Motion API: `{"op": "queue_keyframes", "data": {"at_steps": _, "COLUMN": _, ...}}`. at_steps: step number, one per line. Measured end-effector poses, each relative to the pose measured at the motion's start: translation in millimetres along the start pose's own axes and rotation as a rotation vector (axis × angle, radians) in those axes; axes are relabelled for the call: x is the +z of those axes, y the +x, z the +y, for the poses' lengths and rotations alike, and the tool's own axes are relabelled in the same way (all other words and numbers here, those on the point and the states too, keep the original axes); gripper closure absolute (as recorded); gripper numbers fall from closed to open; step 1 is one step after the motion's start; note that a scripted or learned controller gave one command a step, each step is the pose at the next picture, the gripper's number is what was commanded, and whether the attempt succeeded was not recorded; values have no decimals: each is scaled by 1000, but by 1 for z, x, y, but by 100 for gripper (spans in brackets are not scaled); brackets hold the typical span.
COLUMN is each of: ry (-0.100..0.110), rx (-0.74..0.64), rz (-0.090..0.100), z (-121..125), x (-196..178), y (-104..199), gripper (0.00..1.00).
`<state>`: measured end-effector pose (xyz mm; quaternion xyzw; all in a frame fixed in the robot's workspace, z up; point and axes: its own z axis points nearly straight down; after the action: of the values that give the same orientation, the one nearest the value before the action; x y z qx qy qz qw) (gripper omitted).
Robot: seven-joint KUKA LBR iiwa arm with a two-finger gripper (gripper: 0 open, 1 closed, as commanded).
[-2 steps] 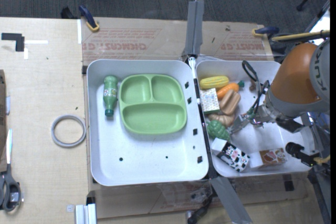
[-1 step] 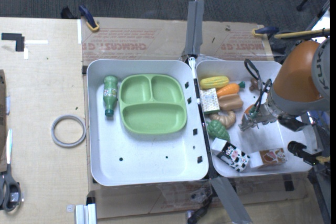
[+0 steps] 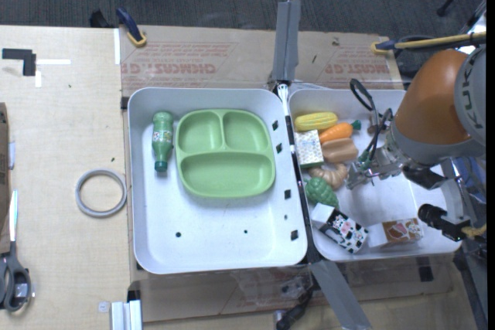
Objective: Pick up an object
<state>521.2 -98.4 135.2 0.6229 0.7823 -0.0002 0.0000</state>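
Observation:
My gripper [image 3: 362,172] hangs low inside the right bin [image 3: 387,201], under the grey wrist and orange band. It sits just right of a tan bread-like piece [image 3: 334,174] and a brownish roll [image 3: 340,151]. Along the bin's left side lie a yellow corn cob [image 3: 315,120], an orange carrot [image 3: 337,133], a small patterned box [image 3: 308,148] and a green leafy toy [image 3: 321,190]. A black-and-white spotted item [image 3: 345,231] and a brown-and-white packet [image 3: 402,230] rest near the front wall. The wrist hides what is under the gripper.
The left bin [image 3: 209,236] holds a green divided plate [image 3: 226,153] and a green bottle [image 3: 161,140] lying at its left. On the bench to the left lie a grey ring [image 3: 100,192] and scissors [image 3: 14,274]. A metal divider [image 3: 286,42] stands between the bins.

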Motion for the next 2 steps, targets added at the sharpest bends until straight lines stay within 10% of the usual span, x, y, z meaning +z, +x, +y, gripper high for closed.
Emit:
{"op": "queue_keyframes", "data": {"at_steps": 1, "ry": 2, "rx": 196, "rz": -1, "z": 42, "x": -64, "y": 51, "gripper": 100}}
{"op": "queue_keyframes", "data": {"at_steps": 2, "ry": 1, "rx": -76, "rz": -1, "z": 42, "x": -105, "y": 30, "gripper": 100}}
